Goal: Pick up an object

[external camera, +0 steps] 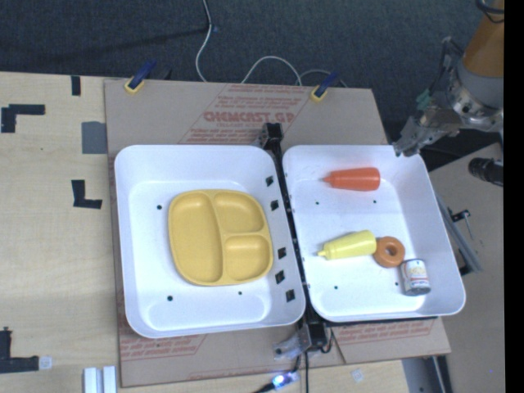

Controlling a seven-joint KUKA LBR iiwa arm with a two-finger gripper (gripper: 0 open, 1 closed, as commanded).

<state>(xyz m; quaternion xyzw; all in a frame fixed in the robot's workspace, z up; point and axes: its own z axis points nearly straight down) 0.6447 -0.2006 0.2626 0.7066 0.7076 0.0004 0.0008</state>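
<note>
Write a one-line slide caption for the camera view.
Gripper poised at right bin's far corner; orange bottle, yellow bottle, donut, can inside; yellow tray in left bin.

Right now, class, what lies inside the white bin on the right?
Inside the right white bin: an orange bottle, a yellow squeeze bottle, a brown ring-shaped doughnut touching it, and a small can. Whatever lies beneath each is covered.

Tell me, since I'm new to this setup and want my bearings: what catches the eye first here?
The yellow divided plate in the left bin stands out most. In the right bin, an orange bottle lies near the back, with a yellow bottle, a doughnut and a small can toward the front. The gripper hangs by that bin's far right corner.
</note>
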